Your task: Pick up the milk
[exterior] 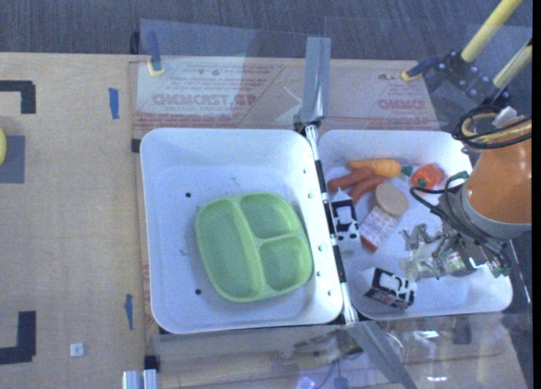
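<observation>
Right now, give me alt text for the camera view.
The gripper hovers low in the right bin, with a black-and-white carton nearby. A carrot lies farther back; the left bin holds a green tray.

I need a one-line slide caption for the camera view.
Gripper low in the right bin, among toy food; green tray in the left bin.
</observation>
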`<state>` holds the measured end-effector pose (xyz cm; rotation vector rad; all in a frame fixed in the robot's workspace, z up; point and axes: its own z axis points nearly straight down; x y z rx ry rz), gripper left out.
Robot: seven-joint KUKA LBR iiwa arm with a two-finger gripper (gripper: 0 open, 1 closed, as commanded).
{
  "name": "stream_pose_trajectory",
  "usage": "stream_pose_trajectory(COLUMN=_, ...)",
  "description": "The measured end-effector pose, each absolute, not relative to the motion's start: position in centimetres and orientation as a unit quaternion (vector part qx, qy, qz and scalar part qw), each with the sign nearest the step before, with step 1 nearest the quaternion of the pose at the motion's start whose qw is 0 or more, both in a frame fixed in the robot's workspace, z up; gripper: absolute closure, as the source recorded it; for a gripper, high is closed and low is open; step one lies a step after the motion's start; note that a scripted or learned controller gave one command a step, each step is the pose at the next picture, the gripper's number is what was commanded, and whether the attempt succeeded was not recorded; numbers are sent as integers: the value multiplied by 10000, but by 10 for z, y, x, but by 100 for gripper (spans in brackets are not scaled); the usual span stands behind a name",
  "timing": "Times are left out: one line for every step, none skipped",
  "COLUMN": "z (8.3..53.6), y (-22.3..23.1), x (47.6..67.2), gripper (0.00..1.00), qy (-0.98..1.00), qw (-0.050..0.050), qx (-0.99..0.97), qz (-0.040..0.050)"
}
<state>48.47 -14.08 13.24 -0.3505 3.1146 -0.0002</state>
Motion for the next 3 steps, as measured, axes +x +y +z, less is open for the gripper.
stream_pose_trajectory(z=185, y=-48, x=486, gripper=100, qy=9646, qw=37, qx=-2638, qz=4)
stream_pose_trajectory(z=185, y=-2, x=492, gripper=100, qy=8971, qw=35, qx=-4418, qz=6)
stream_pose_trajectory(z=190, y=47, x=491, gripper=100, qy=9396, qw=23, qx=-3423, qz=7)
